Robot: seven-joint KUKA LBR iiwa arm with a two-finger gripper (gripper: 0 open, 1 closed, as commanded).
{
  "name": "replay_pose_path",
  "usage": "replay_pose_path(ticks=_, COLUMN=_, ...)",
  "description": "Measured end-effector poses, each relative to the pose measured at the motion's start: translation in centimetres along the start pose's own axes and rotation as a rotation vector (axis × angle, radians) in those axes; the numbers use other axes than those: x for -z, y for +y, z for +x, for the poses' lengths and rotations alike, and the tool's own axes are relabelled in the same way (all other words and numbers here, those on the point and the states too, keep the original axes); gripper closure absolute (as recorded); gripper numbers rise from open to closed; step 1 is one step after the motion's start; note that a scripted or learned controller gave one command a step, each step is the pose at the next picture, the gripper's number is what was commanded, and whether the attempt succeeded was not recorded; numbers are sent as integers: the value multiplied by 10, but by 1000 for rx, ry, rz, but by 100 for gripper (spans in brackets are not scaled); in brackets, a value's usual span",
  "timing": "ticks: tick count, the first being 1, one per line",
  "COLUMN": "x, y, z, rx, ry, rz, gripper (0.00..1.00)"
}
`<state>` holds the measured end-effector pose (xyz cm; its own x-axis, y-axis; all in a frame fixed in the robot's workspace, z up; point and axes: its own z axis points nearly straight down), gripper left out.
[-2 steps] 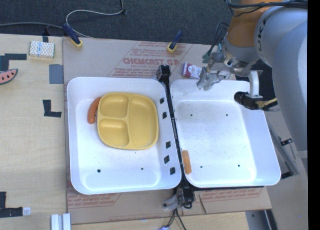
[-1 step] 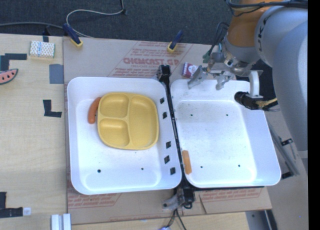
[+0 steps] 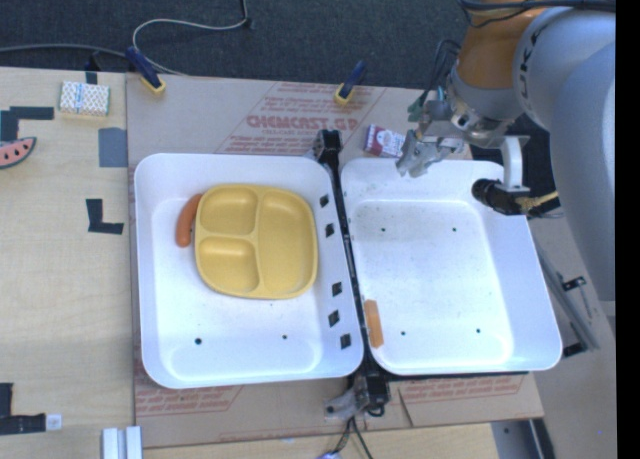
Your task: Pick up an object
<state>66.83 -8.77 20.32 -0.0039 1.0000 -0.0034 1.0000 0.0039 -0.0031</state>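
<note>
The grey arm with its orange band comes in from the right, and its two-finger gripper (image 3: pixel 418 159) hangs over the far rim of the right shallow white bin (image 3: pixel 520 277). Whether the claw is wide or narrow cannot be told from this slant; nothing shows between its tips. Just beyond that rim, left of the gripper, a small red-and-white packet (image 3: pixel 381 139) lies on the brown cardboard sheet (image 3: pixel 290 122).

Inside the right bin a small orange carrot-shaped piece (image 3: pixel 373 322) lies against the near-left wall, well apart from the gripper. A row of black clips (image 3: pixel 335 247) joins this bin to the left white bin (image 3: pixel 165 327). There, a yellow plastic tray with three compartments (image 3: pixel 256 241) lies flat, and an orange-red sausage-shaped toy (image 3: pixel 185 221) rests against the tray's left edge.
</note>
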Motion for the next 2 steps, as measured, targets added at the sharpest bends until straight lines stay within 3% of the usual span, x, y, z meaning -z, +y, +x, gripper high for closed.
replay_pose_path(ticks=1, x=0, y=0, z=0, rx=0, ry=-1, rz=0, gripper=0)
replay_pose_path(ticks=2, x=-9, y=0, z=84, rx=-1, ry=5, rz=-1, gripper=0)
